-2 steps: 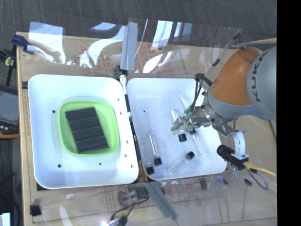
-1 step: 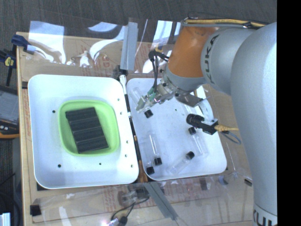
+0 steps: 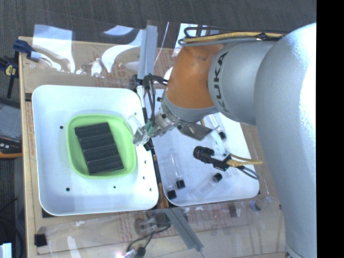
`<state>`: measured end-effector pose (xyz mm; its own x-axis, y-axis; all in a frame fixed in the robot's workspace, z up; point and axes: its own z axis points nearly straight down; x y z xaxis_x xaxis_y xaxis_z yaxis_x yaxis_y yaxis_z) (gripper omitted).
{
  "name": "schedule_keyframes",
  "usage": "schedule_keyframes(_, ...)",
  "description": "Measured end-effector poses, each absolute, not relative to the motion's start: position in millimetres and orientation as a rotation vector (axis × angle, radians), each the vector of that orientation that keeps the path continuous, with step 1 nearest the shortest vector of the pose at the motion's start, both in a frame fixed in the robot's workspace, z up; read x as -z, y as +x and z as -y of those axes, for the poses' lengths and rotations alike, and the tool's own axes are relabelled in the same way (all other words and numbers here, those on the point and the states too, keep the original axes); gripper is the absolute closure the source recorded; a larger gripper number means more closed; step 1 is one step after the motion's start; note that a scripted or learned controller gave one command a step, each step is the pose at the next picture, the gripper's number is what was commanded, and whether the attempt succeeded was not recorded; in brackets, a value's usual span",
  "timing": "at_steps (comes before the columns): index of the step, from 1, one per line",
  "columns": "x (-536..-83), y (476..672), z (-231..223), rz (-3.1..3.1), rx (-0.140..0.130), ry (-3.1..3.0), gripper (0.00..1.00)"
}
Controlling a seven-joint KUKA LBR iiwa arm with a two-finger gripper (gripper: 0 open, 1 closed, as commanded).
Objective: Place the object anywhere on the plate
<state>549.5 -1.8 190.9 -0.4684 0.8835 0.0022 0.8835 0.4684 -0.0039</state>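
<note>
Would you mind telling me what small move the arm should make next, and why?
Probably lift the gripper straight up and away. The dark ridged block already lies on the green plate in the left bin, while the gripper sits at the plate's right rim, close enough to knock it.

Robotics lab, KUKA arm over a wooden bench, two white bins, clamps, cabling, dark carpet

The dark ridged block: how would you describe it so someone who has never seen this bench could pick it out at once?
Start at the left shallow white bin and find the lime green square plate lying in it. The dark grey ridged rectangular block lies flat on that plate, slightly turned. Nothing else in that bin is dark and slatted; the other bin's items are small clear and black bits.
</note>
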Motion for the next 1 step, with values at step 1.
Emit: schedule_keyframes(1, -191.0, 549.6, 2.2, 2.688, -0.003, -1.619, 0.0)
